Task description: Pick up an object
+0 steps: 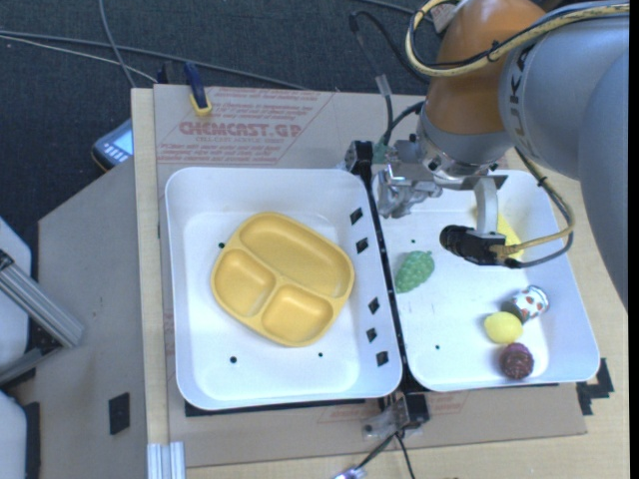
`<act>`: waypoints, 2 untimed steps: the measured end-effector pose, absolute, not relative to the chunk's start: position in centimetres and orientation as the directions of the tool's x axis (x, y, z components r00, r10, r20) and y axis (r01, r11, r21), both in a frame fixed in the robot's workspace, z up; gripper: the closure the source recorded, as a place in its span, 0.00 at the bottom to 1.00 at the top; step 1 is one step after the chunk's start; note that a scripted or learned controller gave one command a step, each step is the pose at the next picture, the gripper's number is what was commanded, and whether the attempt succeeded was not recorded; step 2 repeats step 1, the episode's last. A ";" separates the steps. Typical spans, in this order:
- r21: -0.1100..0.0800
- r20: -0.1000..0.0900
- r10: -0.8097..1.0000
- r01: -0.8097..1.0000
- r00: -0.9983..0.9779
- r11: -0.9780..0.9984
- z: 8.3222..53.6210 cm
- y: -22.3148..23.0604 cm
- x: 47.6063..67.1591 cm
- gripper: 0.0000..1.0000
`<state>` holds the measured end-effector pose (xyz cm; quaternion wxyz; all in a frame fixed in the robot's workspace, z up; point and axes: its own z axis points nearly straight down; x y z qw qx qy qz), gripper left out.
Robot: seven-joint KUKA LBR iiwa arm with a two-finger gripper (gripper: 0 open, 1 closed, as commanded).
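The right bin (559, 277) holds a green bumpy bunch (414, 269) near its left wall. A yellow lemon-like fruit (502, 327), a dark red ball (516, 360) and a small white and red object (529, 302) lie at its front right. A yellow piece (510, 234) peeks out behind a black part of the arm. My gripper (397, 196) hangs over the far left corner of the right bin, just above the divider between the bins and beyond the green bunch. Nothing shows in its grasp.
A yellow divided plate (283, 277) lies in the left bin (190, 297). The grey arm with its orange band (479, 38) covers the far right of the bench. A cardboard sheet (250, 118) lies behind the bins, with cables on the dark floor.
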<state>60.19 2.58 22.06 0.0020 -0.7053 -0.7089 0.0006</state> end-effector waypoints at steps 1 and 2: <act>-0.004 0.002 1.000 1.000 -0.005 0.005 21.2 7.9 59.1 1.00; -0.004 0.002 1.000 1.000 -0.005 0.005 21.2 7.9 59.1 1.00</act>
